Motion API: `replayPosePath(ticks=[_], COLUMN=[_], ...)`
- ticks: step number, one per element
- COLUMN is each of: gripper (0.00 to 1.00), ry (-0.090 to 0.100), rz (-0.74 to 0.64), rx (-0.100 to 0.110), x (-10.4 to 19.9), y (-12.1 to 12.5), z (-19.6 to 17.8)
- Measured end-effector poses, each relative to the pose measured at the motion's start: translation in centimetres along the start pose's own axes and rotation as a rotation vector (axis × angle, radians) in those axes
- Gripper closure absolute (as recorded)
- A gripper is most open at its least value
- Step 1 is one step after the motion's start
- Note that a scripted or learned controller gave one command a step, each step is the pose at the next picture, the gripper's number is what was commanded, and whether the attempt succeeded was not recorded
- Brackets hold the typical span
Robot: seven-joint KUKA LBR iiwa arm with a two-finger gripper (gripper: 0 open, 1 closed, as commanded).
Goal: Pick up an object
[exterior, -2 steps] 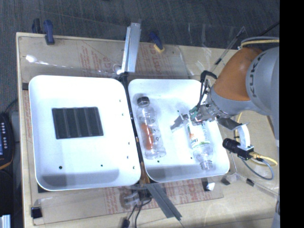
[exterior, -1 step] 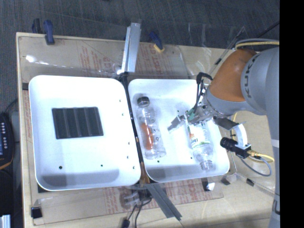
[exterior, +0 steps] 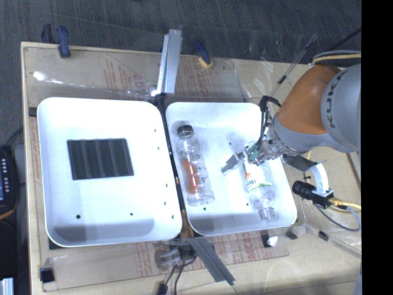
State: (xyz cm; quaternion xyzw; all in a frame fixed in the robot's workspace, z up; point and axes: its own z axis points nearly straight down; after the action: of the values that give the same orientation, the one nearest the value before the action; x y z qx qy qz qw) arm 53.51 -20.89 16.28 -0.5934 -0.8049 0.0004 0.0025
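The arm (exterior: 319, 112) is extended from the right over the right bin (exterior: 212, 112), with the gripper (exterior: 242, 158) positioned low above the bin floor. The gripper is spread: one finger (exterior: 232, 162) projects toward the bin centre and nothing is seen between the fingers. Two clear plastic bottles lie on their sides in the right bin. The left bottle (exterior: 193, 171), with a dark cap toward the far wall and an orange label, rests near the divider side of the bin, apart from the gripper. The right bottle (exterior: 261, 192) lies just beside and below the gripper, its cap end pointing toward the near right corner; whether it is touched by the fingers cannot be determined. The left bin (exterior: 55, 118) holds a dark ribbed rectangular block (exterior: 100, 158). The task is judged to be at the approach stage: no object has been grasped or lifted. Closing on an object, most plausibly the right bottle, and raising it clear of the bin remain to be done.
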Motion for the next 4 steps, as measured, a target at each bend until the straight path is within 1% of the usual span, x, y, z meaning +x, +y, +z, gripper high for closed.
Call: replayPosePath(ticks=[1,2,3,4], gripper=[0.0,0.0,0.0,0.0], ry=[0.0,-0.004,0.0,-0.001], rz=[-0.056,-0.091,-0.13,-0.13], rx=[0.001,-0.004,0.0,0.0], x=[-0.4,-0.4,-1.0,-1.0], y=[1.6,0.9,3.3,3.3], z=[4.4,-0.5,5.1,5.1])
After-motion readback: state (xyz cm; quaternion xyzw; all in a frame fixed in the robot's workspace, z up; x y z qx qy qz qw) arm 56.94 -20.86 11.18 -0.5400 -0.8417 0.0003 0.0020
